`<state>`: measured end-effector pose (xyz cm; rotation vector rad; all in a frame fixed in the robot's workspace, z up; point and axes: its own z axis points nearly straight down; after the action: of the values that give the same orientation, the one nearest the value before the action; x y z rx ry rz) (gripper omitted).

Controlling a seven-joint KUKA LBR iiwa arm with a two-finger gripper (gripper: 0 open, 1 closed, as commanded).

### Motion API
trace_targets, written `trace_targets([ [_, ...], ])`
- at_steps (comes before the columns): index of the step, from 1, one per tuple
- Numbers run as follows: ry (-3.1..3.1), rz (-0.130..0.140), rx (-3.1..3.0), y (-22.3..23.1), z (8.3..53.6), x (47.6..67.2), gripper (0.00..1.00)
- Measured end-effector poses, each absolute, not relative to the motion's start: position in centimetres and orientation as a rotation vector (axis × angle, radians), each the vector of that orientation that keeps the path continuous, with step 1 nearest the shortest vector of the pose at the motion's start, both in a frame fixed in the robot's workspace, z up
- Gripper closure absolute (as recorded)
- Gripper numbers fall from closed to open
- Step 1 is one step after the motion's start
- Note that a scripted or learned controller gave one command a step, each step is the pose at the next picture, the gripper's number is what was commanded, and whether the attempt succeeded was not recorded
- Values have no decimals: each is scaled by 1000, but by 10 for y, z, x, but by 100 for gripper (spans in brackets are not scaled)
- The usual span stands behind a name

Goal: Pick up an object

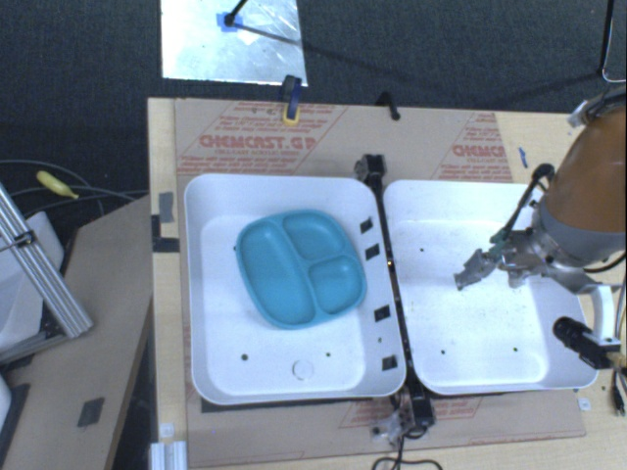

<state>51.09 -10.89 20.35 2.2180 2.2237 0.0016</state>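
Blue divided plate [299, 267] sits mid left bin [211, 262], flat, nothing on it. Gripper [470, 272] is well right of plate, over right bin [441, 360] floor, past the divider. Can't tell finger opening from this angle; nothing visibly held. Risk imo: plate is flat w/ low rim, so a top-down pinch could slip off and close on air.

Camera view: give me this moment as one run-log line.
arm: over right white bin | gripper: above bin floor, nothing seen held | blue divided plastic plate: in left white bin, untouched | pick: not done
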Motion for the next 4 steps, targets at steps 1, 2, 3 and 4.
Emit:
trace_targets([
  [1, 2231, 9, 2205, -42, 184, 593, 0],
  [2, 2235, 3, 2212, 20, 227, 519, 0],
  [3, 2227, 5, 2215, 16, 235, 522, 100],
  [4, 2228, 22, 2204, 58, 378, 490, 100],
])
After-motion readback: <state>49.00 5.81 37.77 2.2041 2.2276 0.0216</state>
